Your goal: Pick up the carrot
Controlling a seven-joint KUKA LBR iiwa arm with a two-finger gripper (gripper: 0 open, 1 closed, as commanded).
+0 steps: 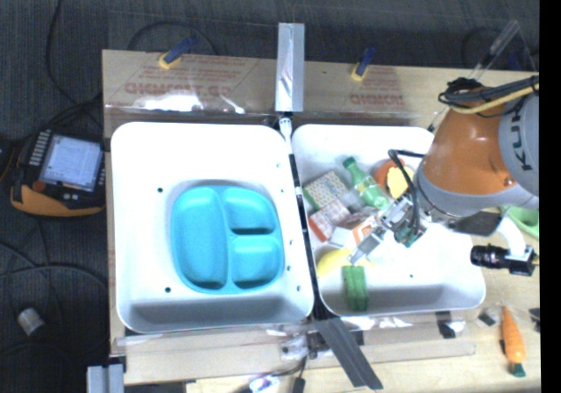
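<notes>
One small orange carrot [513,340] lies outside the bins at five o'clock, so the two-finger gripper [366,246], grip state unreadable over the right white bin [456,290], should travel there.

Not much to read here tbh. The arm [513,150] at the right edge of the frame has big dark letters on its grey shell, looks like "KU" before it gets cut off. The clear sheets [188,84] along the top carry reddish print, too blurry to make out.
</notes>
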